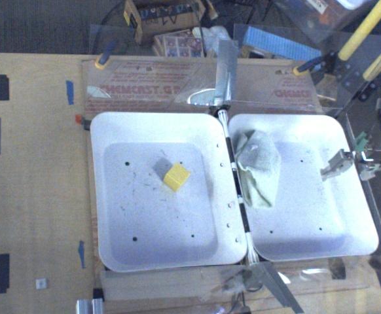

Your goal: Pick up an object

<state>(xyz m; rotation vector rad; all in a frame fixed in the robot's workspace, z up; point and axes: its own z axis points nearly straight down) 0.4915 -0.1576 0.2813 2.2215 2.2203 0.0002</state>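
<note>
- Two shallow white bins sit side by side on the bench: left bin (112,142) and right bin (321,241).
- A small yellow block (176,176) sits near the middle of the left bin's floor, turned a bit so it reads like a diamond from above. Nothing is touching it.
- A crumpled pale cloth (257,165) (whitish with a greenish tint) lies in the right bin, bunched against the wall next to the divider.
- The gripper (338,162) comes in at the right bin's right edge, well apart from the block and some way off the cloth.
- Honestly can't tell how the gripper is set; it's too small and blurry at that edge. No object visible in it.
</note>
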